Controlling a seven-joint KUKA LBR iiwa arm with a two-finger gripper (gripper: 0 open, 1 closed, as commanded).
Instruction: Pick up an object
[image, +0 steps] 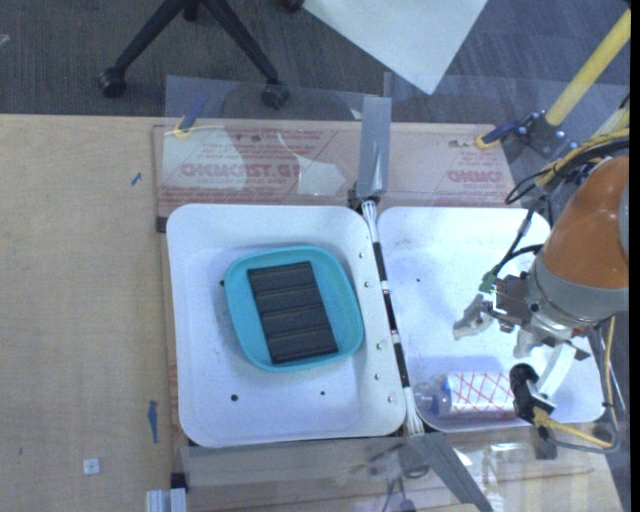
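Camera view: gripper (520, 345) in right bin (440, 250), fingers spread, grasping nothing. Bottle (470, 393) lying near, by the front wall. Blue tray (240, 330) in left bin. Best centred over bottle before closing.

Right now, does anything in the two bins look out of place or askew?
Little stands out. The teal tray sits slightly rotated in the left bin, and the clear bottle lies on its side against the right bin's near edge.

Faint reddish lettering on clear panel (270, 170), too blurred to read
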